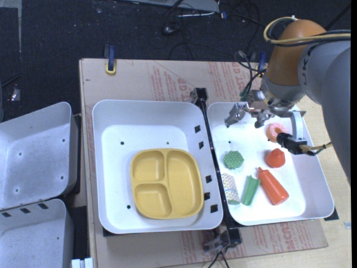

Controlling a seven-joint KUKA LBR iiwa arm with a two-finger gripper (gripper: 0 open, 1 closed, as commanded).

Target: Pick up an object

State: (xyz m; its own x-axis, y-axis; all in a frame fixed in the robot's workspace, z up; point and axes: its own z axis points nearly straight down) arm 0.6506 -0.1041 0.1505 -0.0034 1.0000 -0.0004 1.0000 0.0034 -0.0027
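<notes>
Gripper (248, 115): spread, holding nothing, hovered over right white bin (318, 197). Nearest candidates: pink round object (274, 130) just beside; green knobbly ball (234, 159) below. Advised: centre above one, descend straight.

End effector (248, 115) — over right bin (318, 191)

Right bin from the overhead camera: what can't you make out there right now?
- Gripper: the wrist above covers it, so its finger state is unclear.
- Pink object: partly behind the black gripper part; its shape is unclear.
- Patterned packet: print too small to read.
- Right bin: arm covers its far corner.
</notes>
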